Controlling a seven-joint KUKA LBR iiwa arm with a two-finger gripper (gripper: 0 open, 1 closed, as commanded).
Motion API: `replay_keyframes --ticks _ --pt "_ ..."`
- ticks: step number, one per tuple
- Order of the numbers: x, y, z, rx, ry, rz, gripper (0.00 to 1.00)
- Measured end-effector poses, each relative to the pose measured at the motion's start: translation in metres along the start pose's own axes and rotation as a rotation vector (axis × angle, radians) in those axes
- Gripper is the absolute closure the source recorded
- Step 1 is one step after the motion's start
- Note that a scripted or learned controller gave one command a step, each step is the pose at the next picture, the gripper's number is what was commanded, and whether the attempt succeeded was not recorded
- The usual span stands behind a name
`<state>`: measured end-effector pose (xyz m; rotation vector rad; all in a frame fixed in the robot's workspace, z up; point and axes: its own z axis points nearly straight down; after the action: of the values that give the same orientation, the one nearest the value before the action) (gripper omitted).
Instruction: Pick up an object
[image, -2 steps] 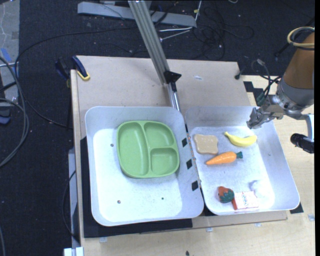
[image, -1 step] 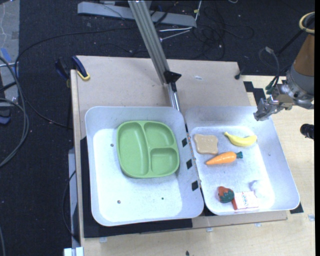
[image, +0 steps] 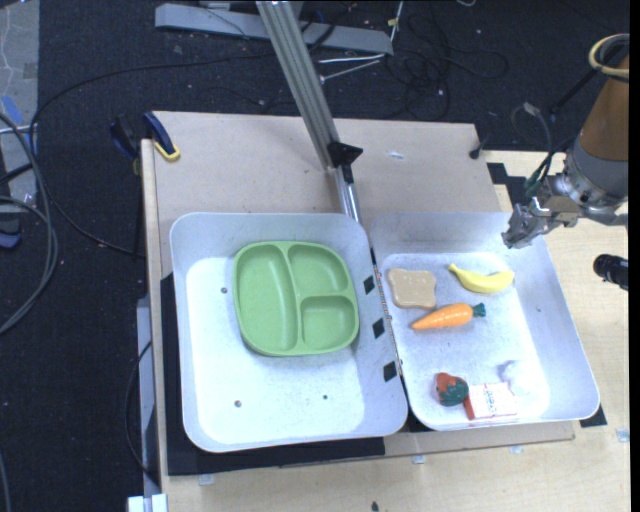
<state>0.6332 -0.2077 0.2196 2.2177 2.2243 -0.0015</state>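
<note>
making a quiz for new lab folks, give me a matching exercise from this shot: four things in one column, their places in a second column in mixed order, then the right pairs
Things
1. green divided plate
2. banana
3. carrot
4. small red-and-white carton

Places
A. right bin, near front edge, beside a small red-and-green toy
B. left bin
C. right bin, far side, closest to the gripper
D. right bin, middle, just in front of the slice of bread

Pairs: 1-B, 2-C, 3-D, 4-A
</note>
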Motion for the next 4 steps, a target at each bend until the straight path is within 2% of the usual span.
replay_keyframes --ticks 1,2,4 --pt "0.051 -0.006 0.008 0.001 0.003 -0.003 1.00" --pt "0.109 -0.021 -0.003 0.000 0.003 -0.005 1.00" --pt "0.222 -0.051 0.010 0.002 0.003 -0.004 1.00"
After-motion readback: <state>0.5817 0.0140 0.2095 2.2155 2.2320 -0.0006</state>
